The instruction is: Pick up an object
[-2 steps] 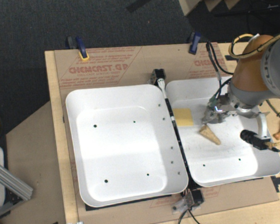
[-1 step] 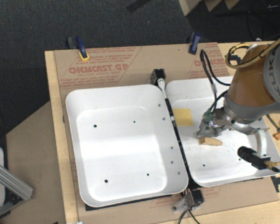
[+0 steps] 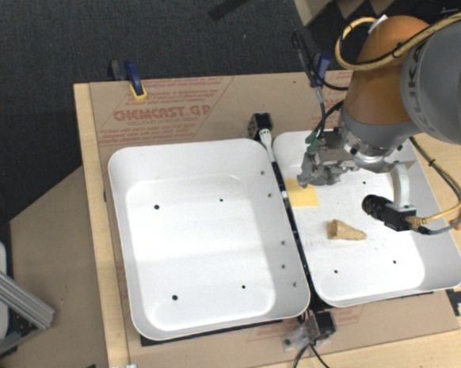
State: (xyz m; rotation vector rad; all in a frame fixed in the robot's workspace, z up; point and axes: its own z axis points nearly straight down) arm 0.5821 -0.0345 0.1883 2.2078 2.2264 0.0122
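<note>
A slanted overhead view of a bench [image 3: 169, 105] bearing two shallow white bins side by side. I am the grey arm [image 3: 396, 71] with the orange band, and I am leaning in over the far right corner of the right bin [image 3: 382, 290]. The left bin [image 3: 203, 245] is lying just beside it, their long edges touching.

My pincer [image 3: 317, 172] is hanging over the right bin, near its left edge and toward the far end. I cannot tell whether it is wide or narrow, because my own wrist is covering it from above. Nothing is showing gripped in it.

Two loose things are lying on the right bin's floor. A flat yellow square [image 3: 304, 197] is lying against the left edge, just below my pincer as the view shows it, its far corner tucked under my tip. A small tan cone [image 3: 346, 230] is lying on its side near the middle of the bin, apart from the square, its point aimed at the left edge.

As I judge it, I am at the approach step, lining up over the yellow square, with the grasp not yet made. The next move is calling for a straight descent onto the square. Being flat and hard against the wall, it is likely going to be awkward to grip. The cone, out in open floor, is looking like the easier pick.
</note>
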